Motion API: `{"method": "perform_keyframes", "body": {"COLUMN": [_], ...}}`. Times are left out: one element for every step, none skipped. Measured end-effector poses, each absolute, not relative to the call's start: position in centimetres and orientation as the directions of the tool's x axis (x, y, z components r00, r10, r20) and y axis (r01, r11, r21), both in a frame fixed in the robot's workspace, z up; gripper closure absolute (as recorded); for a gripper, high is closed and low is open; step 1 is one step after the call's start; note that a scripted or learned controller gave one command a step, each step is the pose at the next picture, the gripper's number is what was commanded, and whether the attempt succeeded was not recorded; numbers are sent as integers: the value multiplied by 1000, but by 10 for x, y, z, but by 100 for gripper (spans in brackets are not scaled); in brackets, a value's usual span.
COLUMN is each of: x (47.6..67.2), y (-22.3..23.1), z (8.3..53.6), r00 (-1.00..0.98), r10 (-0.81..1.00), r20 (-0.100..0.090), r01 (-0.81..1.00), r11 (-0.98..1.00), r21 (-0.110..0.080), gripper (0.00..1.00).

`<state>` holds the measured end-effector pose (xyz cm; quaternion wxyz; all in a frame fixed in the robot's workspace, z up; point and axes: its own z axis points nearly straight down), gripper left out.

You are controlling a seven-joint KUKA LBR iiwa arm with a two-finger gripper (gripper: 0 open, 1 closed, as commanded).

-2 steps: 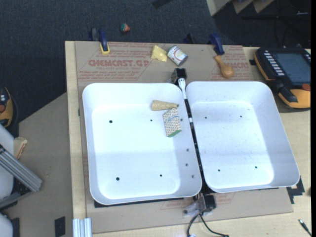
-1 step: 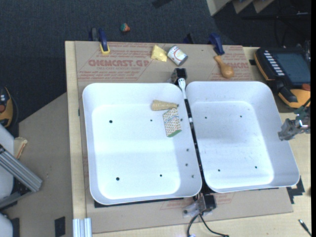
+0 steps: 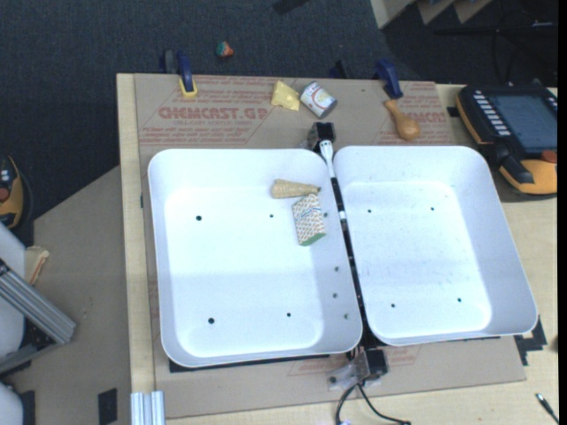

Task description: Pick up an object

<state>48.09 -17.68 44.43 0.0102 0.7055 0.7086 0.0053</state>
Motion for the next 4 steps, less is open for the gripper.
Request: {"method": "perform_keyframes", "body": {"x": [498,477,481,479], "y": [-112,-62,-88,-57], "z": [343,244,382,311], "r00": [-7,-4,1,-2], "r10": [1000,1000,1000,1000], "r20": [4,4,-4,2], "r01": [1000,1000,1000,1000], "r11": [7,4,-1,2], "r21": [-9,-13,18,-8], "gripper": [100,100,100,100]}}
